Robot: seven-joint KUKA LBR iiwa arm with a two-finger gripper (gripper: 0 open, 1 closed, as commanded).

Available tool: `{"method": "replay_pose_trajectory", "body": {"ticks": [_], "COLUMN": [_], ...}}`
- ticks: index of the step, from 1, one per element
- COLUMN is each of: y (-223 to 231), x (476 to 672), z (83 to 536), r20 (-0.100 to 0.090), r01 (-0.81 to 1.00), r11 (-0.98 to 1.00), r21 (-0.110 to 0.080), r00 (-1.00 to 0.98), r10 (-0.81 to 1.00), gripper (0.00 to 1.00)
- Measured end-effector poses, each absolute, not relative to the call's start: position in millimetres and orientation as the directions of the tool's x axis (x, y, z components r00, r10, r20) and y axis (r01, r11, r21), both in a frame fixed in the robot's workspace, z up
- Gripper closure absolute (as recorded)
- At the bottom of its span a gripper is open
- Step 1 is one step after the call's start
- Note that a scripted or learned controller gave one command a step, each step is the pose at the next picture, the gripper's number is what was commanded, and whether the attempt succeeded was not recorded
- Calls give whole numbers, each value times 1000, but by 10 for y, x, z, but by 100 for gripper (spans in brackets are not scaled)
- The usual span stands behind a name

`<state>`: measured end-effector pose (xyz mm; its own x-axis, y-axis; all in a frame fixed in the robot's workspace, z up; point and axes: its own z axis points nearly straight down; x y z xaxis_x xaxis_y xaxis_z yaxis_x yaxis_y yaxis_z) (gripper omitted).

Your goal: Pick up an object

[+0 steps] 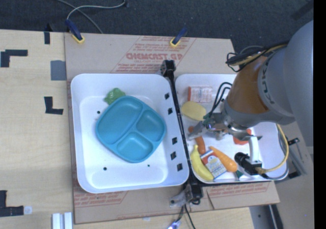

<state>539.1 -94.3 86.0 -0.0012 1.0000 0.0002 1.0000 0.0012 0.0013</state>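
You have two shallow white bins side by side on a sheet of printed brown cardboard (147, 55) that covers the bench. The left white bin (81, 121) carries a blue plastic plate with three compartments (131, 128), lying near the bin's middle, and a small green object (114, 94) peeks out from under the plate's far edge, toward the bin's far left corner.

The right white bin (224, 79) holds the loose things you could pick. Near its far edge lies a small clear packet with red print (199, 93); just nearer than that, against the left wall, a pale yellow rounded piece (192, 110). Along the near left corner you see a yellow banana (199, 164), with a small orange-red piece (200, 144) just beyond it, a white card with red and blue print (214, 166) touching the banana's right side, and an orange carrot-shaped toy (224, 157) lying slantwise beside the card.

The grey arm with its orange band (249, 93) reaches over the right bin, and the gripper (210, 126) sits low over the bin's left half, between the pale yellow piece and the orange-red piece. You cannot tell from this view whether it is spread or closed, or whether anything is in it.
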Motion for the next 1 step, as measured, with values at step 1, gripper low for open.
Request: {"method": "replay_pose_trajectory", "body": {"ticks": [1], "y": [-951], "x": [5395], "z": [957], "r20": [-2], "r01": [1000], "r11": [0], "r21": [3], "r00": [0], "r10": [1000], "gripper": [100]}}
